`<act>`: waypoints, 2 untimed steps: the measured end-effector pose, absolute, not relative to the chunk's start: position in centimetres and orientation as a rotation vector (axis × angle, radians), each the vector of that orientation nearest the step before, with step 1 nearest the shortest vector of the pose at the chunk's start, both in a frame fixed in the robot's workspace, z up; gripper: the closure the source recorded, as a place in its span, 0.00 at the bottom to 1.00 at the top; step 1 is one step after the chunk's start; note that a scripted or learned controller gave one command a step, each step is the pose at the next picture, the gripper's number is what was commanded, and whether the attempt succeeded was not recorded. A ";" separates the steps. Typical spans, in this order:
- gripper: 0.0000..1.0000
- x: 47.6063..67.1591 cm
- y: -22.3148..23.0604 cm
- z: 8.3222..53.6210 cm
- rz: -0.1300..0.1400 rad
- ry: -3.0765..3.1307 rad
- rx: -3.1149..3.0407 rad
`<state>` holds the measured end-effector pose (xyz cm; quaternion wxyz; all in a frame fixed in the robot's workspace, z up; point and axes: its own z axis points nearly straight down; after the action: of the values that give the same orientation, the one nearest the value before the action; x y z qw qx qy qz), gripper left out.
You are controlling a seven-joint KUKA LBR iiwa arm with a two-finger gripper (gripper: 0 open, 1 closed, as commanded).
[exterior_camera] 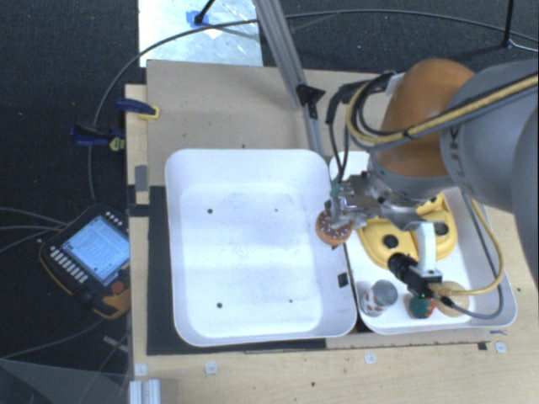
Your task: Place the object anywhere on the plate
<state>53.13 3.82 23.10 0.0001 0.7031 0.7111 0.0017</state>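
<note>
Pincer point(338, 217) hangs over the rim between bins, a brown disc point(333, 228) at its tip; grasp cannot be told. Yellow plate point(445, 236) lies at 3 o'clock, so carry looks unfinished.

Left bin point(244, 251): floor bare, open to approach from above. Right bin point(488, 305): crowded by yellow plate point(383, 241), grey cup point(383, 293), green ball point(418, 307). Arm point(472, 124) overhangs right bin's upper half. Slanted pole point(282, 49) crosses worktop point(210, 108) above bins.
</note>
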 end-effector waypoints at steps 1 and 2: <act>1.00 53.2 9.3 21.7 0.002 2.235 2.211; 1.00 53.7 12.2 22.6 0.004 2.231 2.212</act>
<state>53.72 12.21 22.64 -0.0001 0.7041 0.7100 0.0014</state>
